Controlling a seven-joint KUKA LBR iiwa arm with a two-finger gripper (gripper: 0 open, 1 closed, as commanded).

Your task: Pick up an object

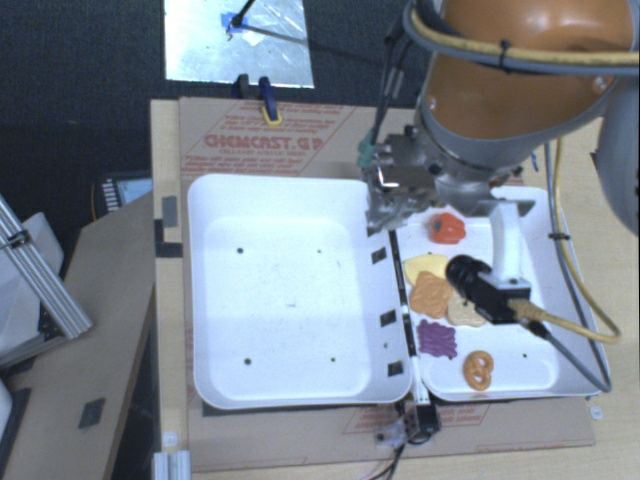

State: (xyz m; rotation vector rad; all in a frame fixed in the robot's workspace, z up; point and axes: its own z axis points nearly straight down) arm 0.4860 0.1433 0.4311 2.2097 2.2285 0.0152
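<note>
Small plastic play-food pieces (446,303) lie untouched in the right white bin (560,368); the gripper (392,200) hovers above, jaws apparently unreadable, so descent comes next.

Bright, even light falls from above, leaving the left white bin (290,298) almost washed out, with only soft shadows along its rim. A metal sheet (238,26) at the top glares silver-white. The orange band (530,28) looms close and slightly soft; the surrounding dark floor looks grainy
</note>
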